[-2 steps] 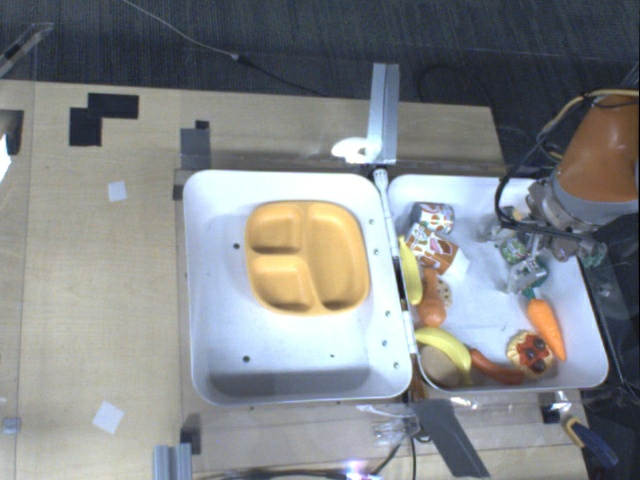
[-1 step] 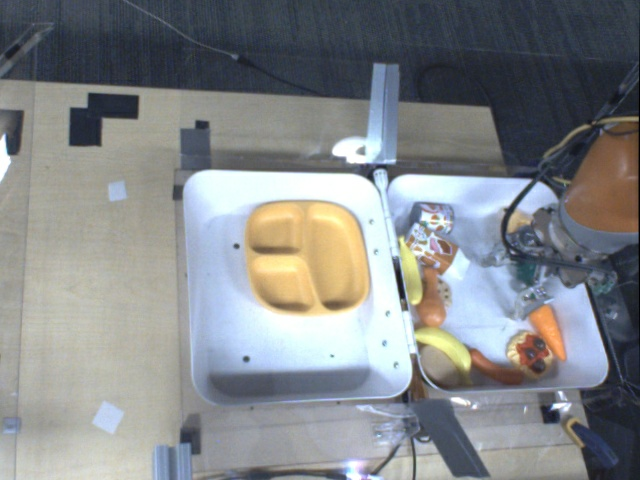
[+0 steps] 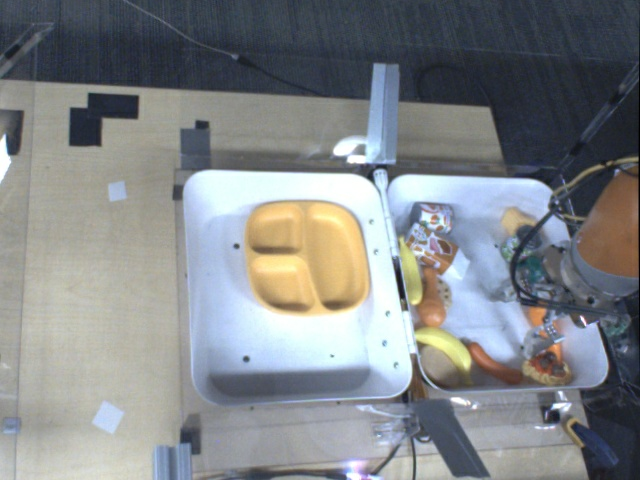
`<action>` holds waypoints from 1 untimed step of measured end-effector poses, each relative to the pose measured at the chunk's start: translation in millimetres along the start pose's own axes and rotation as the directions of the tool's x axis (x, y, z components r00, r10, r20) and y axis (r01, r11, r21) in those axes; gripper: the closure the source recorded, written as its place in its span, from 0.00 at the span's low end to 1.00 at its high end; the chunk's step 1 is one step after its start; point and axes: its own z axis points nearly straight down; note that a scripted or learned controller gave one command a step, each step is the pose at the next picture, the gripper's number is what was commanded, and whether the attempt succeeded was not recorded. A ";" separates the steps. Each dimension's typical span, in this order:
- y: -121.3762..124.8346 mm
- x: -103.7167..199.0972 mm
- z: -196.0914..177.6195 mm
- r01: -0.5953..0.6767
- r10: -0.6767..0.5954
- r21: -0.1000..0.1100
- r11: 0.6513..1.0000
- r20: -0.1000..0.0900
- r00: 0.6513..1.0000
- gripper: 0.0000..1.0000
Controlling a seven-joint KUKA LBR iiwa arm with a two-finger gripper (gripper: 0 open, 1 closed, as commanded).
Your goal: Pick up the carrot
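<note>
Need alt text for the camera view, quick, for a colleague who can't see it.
The gripper hangs low over the right bin, among toy food including a banana. The left bin holds a yellow divided plate.

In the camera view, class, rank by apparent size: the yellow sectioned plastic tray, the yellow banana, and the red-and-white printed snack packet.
1. Yellow sectioned plastic tray
2. and 3. Yellow banana and printed snack packet: too alike to rank.

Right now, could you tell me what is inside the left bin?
The left bin holds a yellow divided tray, lying flat with three compartments. Whatever is beneath the tray is covered and cannot be seen.
</note>
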 end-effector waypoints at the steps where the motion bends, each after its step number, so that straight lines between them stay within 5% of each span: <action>1: 0.1 -5.1 -13.2 0.009 -0.009 0.006 1.000 0.009 1.000 1.00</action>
